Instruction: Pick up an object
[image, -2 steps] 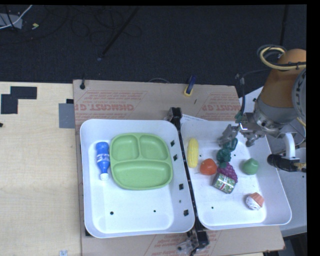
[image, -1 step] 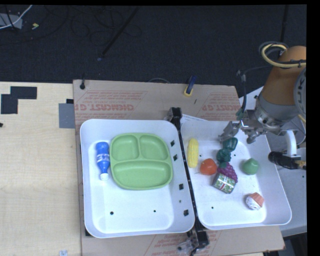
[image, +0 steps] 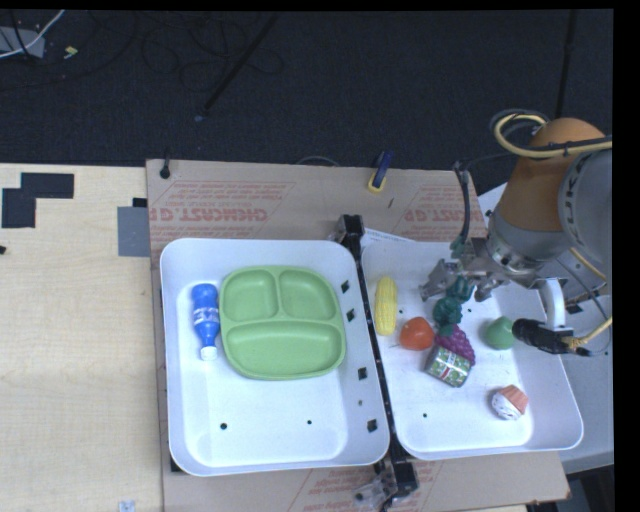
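Note:
My gripper (image: 458, 282) hangs low over the back of the right bin (image: 560, 425), reaching in from the right. A dark teal object (image: 456, 303) sits right under it, touching or nearly touching it. Just in front lie purple grapes (image: 457, 340) and a green patterned box (image: 447, 367). An orange-red object (image: 416, 333) lies to their left, and a yellow corn cob (image: 385, 305) rests by the bin's left wall. A green ball (image: 499, 332) sits to the right of the gripper. A red and white object (image: 508, 402) lies near the front right.
The left bin (image: 190, 430) holds a green divided plate (image: 280, 322) and a blue bottle (image: 204, 318) beside it. A black divider (image: 362, 330) runs between the bins. Cables and a black part (image: 545, 337) of the arm hang over the right bin's right side.

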